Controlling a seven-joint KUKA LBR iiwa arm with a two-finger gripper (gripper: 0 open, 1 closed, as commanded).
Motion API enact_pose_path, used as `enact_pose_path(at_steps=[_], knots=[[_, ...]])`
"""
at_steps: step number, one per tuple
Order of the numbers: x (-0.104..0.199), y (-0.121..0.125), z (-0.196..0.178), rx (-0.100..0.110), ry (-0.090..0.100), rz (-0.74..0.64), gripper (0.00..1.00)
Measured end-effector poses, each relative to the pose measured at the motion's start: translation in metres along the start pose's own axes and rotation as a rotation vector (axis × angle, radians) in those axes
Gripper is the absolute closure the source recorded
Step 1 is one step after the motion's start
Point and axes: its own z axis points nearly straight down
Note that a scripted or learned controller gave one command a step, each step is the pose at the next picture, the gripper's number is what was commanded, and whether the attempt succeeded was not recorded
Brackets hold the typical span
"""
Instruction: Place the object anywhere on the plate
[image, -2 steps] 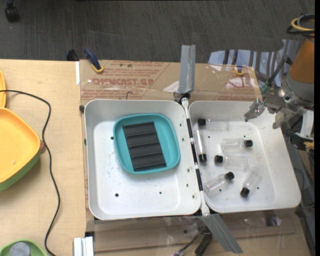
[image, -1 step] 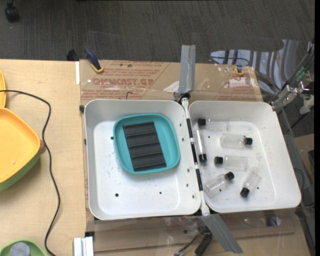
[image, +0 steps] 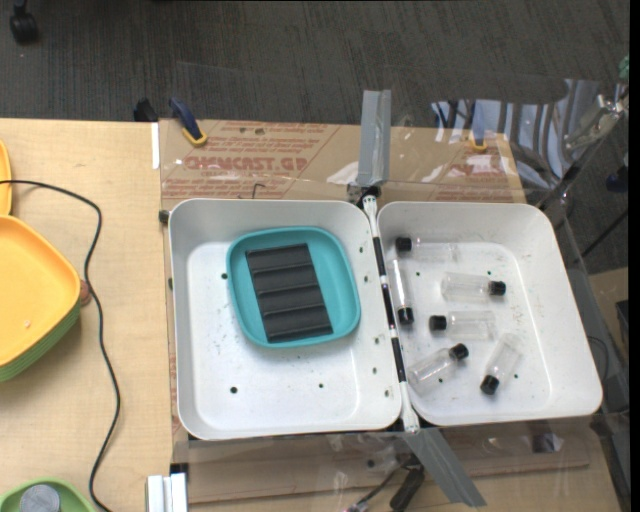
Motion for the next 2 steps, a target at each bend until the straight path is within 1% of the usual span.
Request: enact_pose_path(at_steps=[1, 2], knots=[[-0.0024, 0.0184, -0.0492, 0.001, 0.000, 0.037, 0.00], [-0.0025, 0.0184, -0.0489, 0.002, 0.000, 0.165, 0.00]])
